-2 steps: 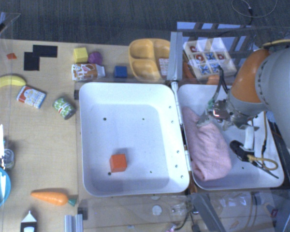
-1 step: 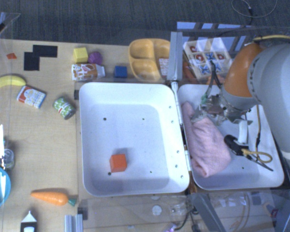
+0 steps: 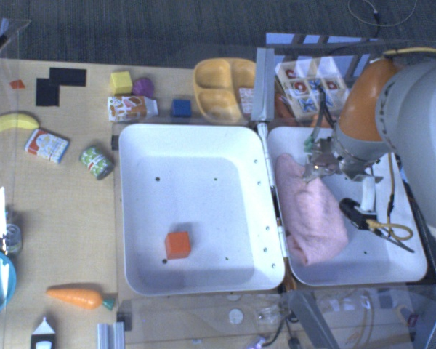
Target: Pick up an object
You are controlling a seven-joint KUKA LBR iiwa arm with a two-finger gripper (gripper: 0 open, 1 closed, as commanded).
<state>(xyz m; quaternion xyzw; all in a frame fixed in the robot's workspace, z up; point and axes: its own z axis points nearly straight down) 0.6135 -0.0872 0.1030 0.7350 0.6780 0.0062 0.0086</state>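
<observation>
Though its opening cannot be told, the gripper [image 3: 321, 166] sits atop the pink cloth [image 3: 312, 218].

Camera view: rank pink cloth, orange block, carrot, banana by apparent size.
1. pink cloth, by far the largest.
2. carrot and banana look about alike; the banana runs to the frame edge, so no ranking.
3. orange block, smallest.

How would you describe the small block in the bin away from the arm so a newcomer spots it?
Of the two white bins, take the left bin in the view. On its floor, toward the near edge, sits an orange cube. It is the one thing there, small and hard-edged, unlike the soft pink cloth in the right bin.
</observation>
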